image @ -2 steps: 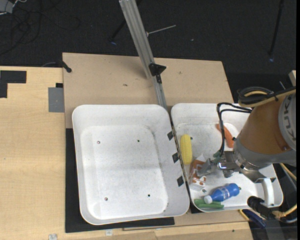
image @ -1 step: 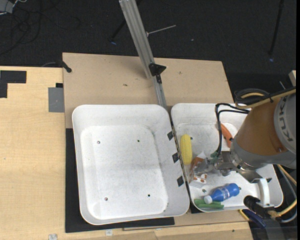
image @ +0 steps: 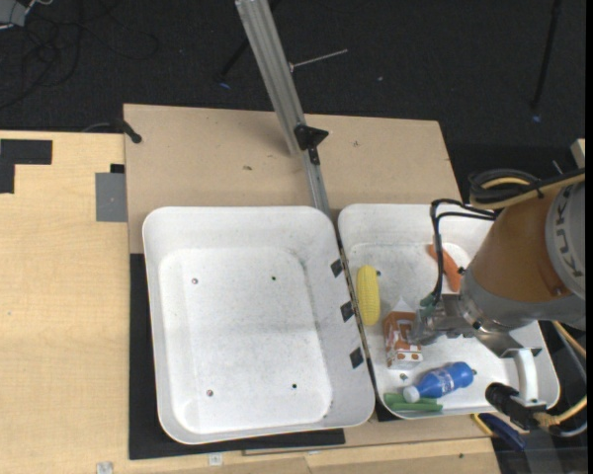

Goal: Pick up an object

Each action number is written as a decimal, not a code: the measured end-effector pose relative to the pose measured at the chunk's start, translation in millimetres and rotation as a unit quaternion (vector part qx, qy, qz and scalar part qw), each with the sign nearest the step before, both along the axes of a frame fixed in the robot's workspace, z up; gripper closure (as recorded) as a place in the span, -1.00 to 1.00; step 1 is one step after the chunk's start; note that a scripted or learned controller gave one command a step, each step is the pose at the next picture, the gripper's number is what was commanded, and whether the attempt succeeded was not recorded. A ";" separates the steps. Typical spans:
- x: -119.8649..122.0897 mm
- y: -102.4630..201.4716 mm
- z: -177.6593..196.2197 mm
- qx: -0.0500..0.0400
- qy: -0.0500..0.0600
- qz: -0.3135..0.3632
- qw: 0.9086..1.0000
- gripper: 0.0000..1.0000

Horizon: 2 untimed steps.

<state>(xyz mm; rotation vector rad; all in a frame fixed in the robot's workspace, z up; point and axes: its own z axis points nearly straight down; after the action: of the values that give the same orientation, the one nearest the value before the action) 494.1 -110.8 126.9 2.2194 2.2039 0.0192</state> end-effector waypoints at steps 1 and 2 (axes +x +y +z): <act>-3.9 -4.0 61.2 0.000 0.008 0.004 1.000 1.00; 6.7 -7.4 114.8 0.000 0.008 0.004 1.000 1.00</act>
<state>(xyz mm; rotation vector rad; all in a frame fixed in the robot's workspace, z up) 500.9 -118.2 241.7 2.2188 2.2209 0.0024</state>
